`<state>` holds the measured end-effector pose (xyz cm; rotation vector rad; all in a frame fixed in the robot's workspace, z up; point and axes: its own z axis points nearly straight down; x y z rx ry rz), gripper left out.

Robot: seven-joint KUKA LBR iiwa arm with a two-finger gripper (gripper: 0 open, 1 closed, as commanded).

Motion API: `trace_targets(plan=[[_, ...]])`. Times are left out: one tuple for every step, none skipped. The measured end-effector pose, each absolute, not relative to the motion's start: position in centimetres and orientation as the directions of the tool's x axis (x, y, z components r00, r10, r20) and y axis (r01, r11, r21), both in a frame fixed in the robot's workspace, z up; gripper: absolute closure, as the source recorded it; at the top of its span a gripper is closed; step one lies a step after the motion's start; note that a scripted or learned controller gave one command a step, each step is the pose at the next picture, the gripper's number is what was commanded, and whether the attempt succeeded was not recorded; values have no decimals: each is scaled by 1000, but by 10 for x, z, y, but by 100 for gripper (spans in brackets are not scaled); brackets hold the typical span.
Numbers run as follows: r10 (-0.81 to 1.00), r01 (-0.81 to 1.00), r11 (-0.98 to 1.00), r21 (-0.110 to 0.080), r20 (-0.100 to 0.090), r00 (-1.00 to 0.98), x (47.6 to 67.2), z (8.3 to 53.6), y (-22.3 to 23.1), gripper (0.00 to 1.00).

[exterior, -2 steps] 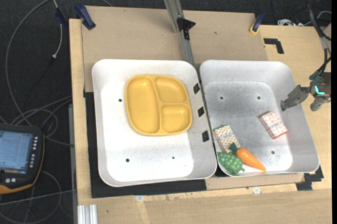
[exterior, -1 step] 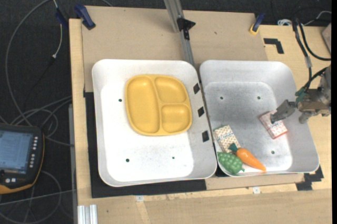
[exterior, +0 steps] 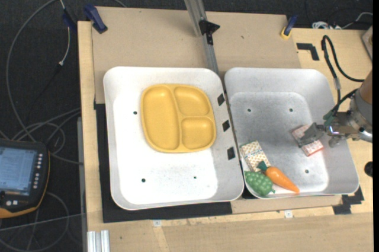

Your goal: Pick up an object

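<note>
Your hand [exterior: 317,137] hovers low in the right bin [exterior: 278,82], fingers apart around a small pink-and-grey packet [exterior: 309,141] directly beneath, mid-grasp; next you need closing, then a lift.

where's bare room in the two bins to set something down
Left bin: bare strip in front of the yellow tray. Right bin: open floor at the back and middle. Crowded at its front edge, where the packet, green toy and carrot cluster, and at the right by the gripper.
</note>
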<state>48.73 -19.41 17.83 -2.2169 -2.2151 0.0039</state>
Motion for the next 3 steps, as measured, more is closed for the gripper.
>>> trace_targets(plan=[[1000,1000,0,-8,5,0,484,118,-186,0],[1000,1000,1,2,1,-1,487,132,-187,100],[1000,1000,1,6,-3,-1,479,182,-184,100]])
